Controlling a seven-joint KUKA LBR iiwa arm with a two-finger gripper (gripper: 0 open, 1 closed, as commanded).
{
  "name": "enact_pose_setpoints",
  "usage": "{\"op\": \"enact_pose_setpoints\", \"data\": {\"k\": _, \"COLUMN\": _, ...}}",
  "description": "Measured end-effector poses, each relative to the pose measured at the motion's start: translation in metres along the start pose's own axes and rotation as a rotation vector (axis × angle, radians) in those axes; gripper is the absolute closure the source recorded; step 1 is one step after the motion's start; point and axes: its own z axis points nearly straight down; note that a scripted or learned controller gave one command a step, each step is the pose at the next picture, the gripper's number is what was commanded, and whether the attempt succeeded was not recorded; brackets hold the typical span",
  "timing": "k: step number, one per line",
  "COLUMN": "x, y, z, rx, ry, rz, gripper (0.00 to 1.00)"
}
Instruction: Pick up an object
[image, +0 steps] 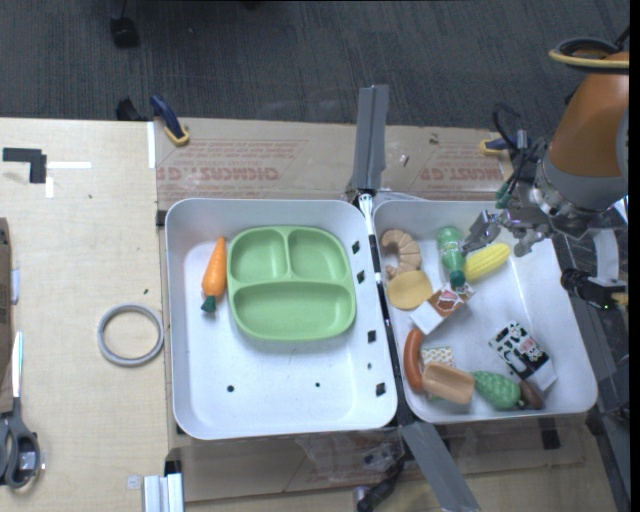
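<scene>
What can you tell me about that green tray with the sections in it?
The green tray is a pale green divided plate, apparently smooth plastic, with rounded corners and three compartments: two smaller ones on the far side and one wide one nearer the camera. All three look bare. It lies flat in the left white bin, toward that bin's far half. A toy carrot lies right beside its left edge; whether they touch is hard to tell.

arm in from the right edge, upper right of frame, orange band up top; gripper (484, 232) angled down-left, hanging low.
</scene>
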Motion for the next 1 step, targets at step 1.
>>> {"op": "enact_pose_setpoints", "data": {"k": 1, "x": 0.021, "y": 0.0551, "z": 0.0891, "rx": 0.0, "ry": 0.0, "rz": -0.068, "gripper": 0.0}}
